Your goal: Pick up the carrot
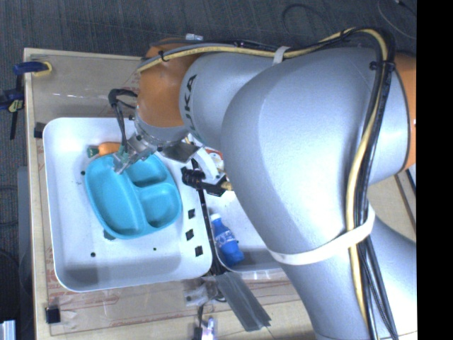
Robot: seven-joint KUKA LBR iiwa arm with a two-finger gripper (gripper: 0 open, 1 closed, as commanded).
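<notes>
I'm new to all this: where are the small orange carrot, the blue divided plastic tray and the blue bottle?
Small orange carrot (107, 148), camera view, its visible orange end.
Blue divided plastic tray (120, 197), camera view, its large compartment.
Blue bottle (228, 241), camera view, its body.

Orange carrot (108, 147), blue divided tray (134, 195), white bin (64, 190), blue bottle (228, 241).

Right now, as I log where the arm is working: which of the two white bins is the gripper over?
The left bin, holding the blue divided tray and carrot; the gripper hangs at the tray's upper edge.
</notes>
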